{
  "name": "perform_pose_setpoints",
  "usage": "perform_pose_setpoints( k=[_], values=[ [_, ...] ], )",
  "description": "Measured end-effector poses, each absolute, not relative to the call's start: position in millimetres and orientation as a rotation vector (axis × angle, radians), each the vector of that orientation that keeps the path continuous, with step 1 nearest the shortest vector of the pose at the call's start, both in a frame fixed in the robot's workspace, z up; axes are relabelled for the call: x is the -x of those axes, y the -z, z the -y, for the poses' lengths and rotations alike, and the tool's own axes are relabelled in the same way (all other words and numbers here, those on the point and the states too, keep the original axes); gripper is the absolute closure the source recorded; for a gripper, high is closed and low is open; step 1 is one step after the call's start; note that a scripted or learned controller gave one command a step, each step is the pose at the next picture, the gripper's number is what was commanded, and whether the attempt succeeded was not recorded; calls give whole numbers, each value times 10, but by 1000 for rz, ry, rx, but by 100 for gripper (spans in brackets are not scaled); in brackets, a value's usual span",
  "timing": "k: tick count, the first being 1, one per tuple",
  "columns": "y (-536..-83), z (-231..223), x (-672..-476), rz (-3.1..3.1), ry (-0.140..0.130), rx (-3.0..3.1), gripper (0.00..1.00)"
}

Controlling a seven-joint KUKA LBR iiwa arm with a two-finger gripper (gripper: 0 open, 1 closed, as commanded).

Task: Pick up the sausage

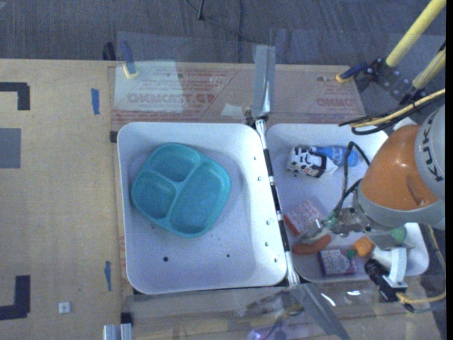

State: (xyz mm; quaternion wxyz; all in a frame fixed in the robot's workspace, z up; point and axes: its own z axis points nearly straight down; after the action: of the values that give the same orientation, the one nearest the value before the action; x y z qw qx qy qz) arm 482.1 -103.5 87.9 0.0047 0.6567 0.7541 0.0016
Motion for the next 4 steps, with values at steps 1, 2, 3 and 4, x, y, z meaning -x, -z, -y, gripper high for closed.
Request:
perform_pose_setpoints(
  k=[1, 2, 3, 4],
  values=[
    [-977, 1064, -4831, -2352, -5, -2060, 100],
    [-1705, 1267, -4794, -2336, 2, -2101, 100],
    [-1706, 1264, -4794, -2337, 2, -2100, 0],
    [-2333, 1200, -5004, -2442, 1, -1975, 0]
  ],
)
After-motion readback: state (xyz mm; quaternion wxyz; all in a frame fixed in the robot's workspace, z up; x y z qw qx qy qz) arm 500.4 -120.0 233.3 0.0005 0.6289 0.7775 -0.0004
